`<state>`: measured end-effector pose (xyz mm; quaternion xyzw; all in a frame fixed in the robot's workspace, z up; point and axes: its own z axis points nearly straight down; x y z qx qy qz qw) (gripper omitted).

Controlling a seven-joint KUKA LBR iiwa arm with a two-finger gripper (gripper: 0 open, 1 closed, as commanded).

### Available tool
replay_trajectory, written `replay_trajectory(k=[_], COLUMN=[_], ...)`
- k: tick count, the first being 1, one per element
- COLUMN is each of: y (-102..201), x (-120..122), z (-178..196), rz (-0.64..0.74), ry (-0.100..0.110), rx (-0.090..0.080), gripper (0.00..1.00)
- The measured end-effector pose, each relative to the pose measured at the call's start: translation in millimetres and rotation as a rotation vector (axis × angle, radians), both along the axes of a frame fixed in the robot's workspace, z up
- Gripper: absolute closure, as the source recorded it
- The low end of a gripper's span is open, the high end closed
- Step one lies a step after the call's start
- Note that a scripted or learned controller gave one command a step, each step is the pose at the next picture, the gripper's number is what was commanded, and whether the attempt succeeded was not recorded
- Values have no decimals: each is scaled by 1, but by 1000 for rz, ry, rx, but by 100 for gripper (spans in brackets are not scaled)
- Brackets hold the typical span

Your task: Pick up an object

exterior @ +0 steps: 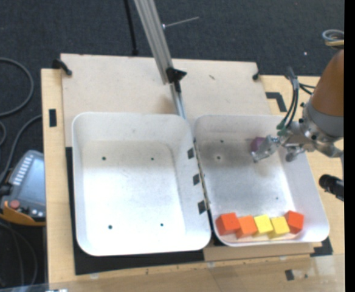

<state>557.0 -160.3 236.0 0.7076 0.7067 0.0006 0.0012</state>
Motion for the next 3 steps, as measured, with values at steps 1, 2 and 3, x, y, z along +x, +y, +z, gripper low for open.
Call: replay_trajectory(k=[1,2,3], y=[-45,-45,-47], x=[45,104,102], z=[-112,-140,-126], rz=[0,6,8], ry=[5,-3,-1], rx=[-1,-2,-5], gripper=[0,0,100])
